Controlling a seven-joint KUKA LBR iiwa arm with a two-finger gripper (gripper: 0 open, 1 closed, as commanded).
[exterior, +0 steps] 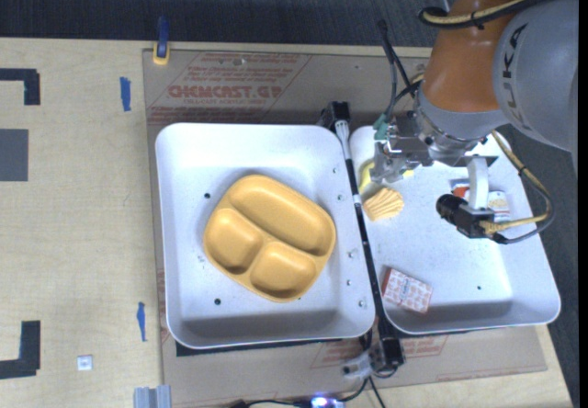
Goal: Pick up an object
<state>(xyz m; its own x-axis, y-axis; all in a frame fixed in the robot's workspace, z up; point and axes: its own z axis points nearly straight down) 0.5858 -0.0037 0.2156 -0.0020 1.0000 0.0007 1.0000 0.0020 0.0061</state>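
Note:
A big yellow three-compartment tray (268, 236) lies in the left bin (184, 158). In the right bin (528, 291), a ridged yellow chip-like piece (384, 204) rests near the left wall, and a small red-and-white patterned packet (405, 290) lies toward the front left. My gripper (393, 161) hangs over the right bin's back left corner, just above and behind the yellow ridged piece. A pale yellow thing (368, 175) peeks out beside the gripper by the bin wall. Nothing can be seen held.
A black clamp (336, 112) sits at the back where the two bins meet. Cables run along the divider and out at the front. Brown cardboard lies under both bins, with blue tape marks on the bench at left.

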